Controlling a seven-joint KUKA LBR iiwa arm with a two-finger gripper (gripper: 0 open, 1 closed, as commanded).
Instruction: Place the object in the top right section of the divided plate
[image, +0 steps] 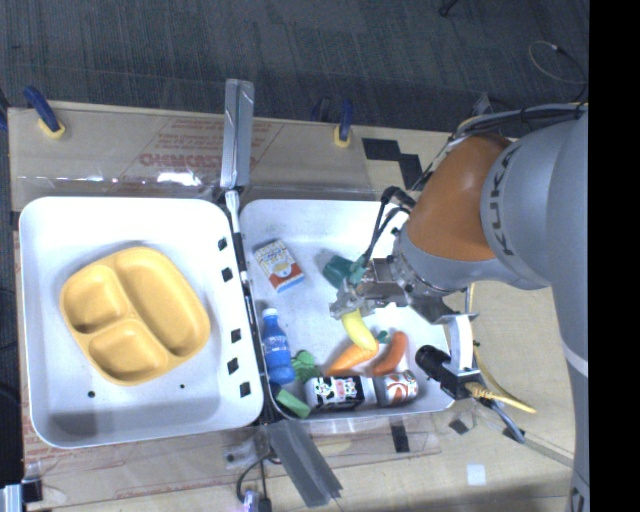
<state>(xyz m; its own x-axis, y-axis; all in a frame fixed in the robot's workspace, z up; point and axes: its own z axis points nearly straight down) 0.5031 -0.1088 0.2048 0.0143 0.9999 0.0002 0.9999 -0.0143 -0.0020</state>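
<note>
The big grey arm with the orange band (470, 215) comes in from the bench's right side and bends down over the right-hand shallow white bin (300, 225), wrist tipped toward the middle of that bin. The two-finger gripper (352, 306) sits low, right over the yellow plastic banana (359, 331). The top end of the banana looks like it's tucked between the fingers, so they seem partly closed around it, but it's hard to be sure of a real grip from this angle.

The left-hand shallow white bin (120, 410) carries just the yellow divided plate (135, 313), three sections, sitting a bit toward that bin's left half and rotated at a slant.

The banana's long axis runs from upper left to lower right, with the upper end under the gripper and the lower end pointing at the bin's front right corner. It's about mid-bin, slightly right of centre.

The rest of the right bin:
- a black and white can (335, 392) on its side along the front edge
- a red and white can (400, 388) just beside it
- a blue plastic bottle (275, 346) near the left wall
- an orange carrot (352, 355) touching the banana's lower end
- a red-orange sausage-like piece (392, 351)
- a small white carton (279, 265) toward the back left
- a teal block (341, 268) near the gripper
- a small green piece (291, 402) in the front left corner
</note>
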